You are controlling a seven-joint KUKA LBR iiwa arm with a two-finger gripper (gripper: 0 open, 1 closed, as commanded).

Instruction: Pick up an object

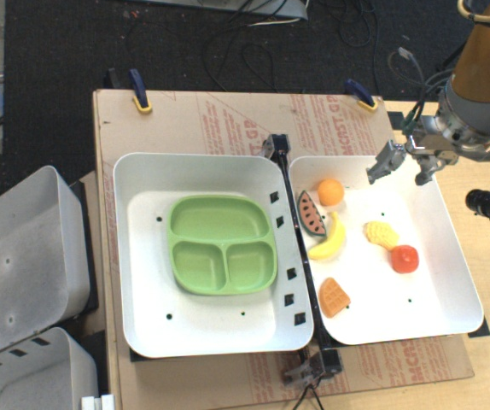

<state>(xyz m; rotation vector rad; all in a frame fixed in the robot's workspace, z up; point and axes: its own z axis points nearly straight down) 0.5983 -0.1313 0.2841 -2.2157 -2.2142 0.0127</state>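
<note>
The right bin [433, 220] holds several toy foods: an orange [330, 192], a watermelon slice [312, 213], a banana [330, 240], a yellow corn piece [381, 233], a red tomato [405, 259] and an orange waffle-like piece [334, 297]. My gripper [405, 166] hangs over the bin's far right edge, above and to the right of the orange. Its two fingers are spread apart with nothing between them.
The left bin [142, 229] carries a green divided tray [223, 244]. A black clip strip [289, 229] runs between the two bins. Empty white tubs [23, 263] stand off the bench to the left. Blue-yellow clamps [140, 92] grip the board's far edge.
</note>
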